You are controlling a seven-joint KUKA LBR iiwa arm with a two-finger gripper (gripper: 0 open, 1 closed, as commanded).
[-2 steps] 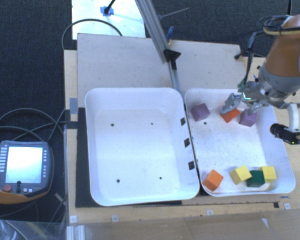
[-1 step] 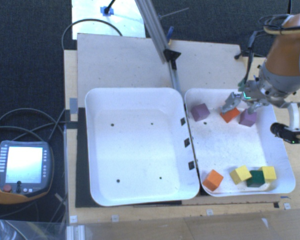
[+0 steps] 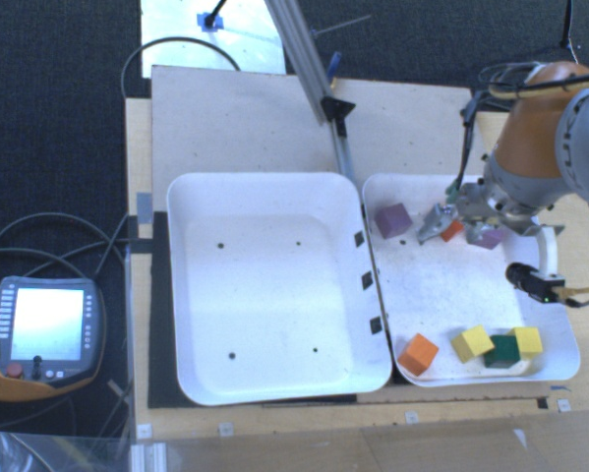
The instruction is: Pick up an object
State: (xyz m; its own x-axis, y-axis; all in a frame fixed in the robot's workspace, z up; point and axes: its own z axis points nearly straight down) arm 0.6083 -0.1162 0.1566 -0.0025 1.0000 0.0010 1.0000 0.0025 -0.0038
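My gripper (image 3: 441, 226) is down in the right bin (image 3: 569, 367), near its far end, with my orange-banded wrist reaching in from the right. Something small and orange (image 3: 452, 230) sits right at my fingertips, most likely a little block, but my fingers cover most of it and I cannot tell whether they are apart, together or clamped on it, nor whether the piece is truly between them or just beside them.

Around me lie the other candidates: a purple cube (image 3: 392, 219) just to the left of my fingers, a paler purple block (image 3: 488, 236) partly tucked under my wrist, and down at the near edge an orange cube (image 3: 419, 353), a yellow cube (image 3: 472, 342), a green cube (image 3: 502, 350) and a second yellow cube (image 3: 528, 340), the last three bunched together and touching. The left bin (image 3: 186, 264) sits alongside.

I judge these to be light, stiff blocks, probably foam or painted wood, with flat faces that give a fair grip and nothing fragile about them. The way to take one is square across two opposite flat faces, not corner to corner, since a skewed pinch would likely twist it out. The orange piece at my tips is small, so it could easily squirt sideways toward the purple cube
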